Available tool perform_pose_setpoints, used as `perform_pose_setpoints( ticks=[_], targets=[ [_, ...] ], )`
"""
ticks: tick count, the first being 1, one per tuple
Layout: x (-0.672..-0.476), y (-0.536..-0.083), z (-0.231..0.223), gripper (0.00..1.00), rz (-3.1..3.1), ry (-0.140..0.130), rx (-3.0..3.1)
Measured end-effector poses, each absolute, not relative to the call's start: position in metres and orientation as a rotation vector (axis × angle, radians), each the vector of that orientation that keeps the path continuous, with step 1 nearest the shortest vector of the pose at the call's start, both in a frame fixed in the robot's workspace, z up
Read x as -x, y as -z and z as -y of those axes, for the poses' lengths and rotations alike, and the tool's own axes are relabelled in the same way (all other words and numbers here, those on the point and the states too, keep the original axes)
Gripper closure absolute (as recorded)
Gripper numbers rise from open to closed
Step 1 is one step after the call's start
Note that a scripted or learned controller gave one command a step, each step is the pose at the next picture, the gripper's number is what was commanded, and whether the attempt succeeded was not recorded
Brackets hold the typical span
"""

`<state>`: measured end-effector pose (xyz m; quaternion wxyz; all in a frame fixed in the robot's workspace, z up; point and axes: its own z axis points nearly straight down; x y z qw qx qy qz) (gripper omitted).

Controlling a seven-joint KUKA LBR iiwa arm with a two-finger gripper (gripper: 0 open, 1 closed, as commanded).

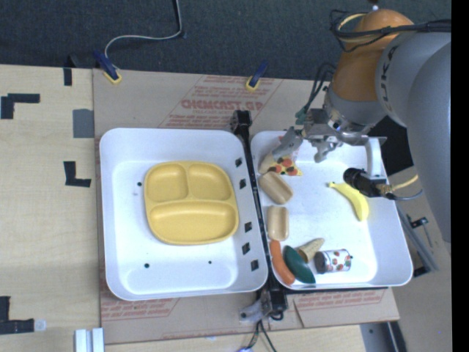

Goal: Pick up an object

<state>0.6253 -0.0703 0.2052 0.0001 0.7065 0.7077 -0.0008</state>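
One yellow tray (pixel 192 202), two bread rolls (pixel 276 188), one banana (pixel 352 199), one can (pixel 333 260)

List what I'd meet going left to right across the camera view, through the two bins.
Left bin → yellow divided plate → divider between the bins → bread roll → banana → right bin's far wall.
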Motion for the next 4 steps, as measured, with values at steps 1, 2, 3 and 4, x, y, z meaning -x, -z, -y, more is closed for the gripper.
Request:
perform_pose_setpoints(
  ticks=[1,2,3,4],
  targets=[
    [-0.652,-0.086,0.131,0.0,-2.219,0.002,-2.218],
    [-0.652,-0.096,0.131,1.0,-2.22,0.005,-2.216],
    [-0.652,-0.096,0.131,0.0,-2.22,0.006,-2.216],
    [-0.666,-0.086,0.146,0.0,-2.249,0.014,-2.23]
  ],
)
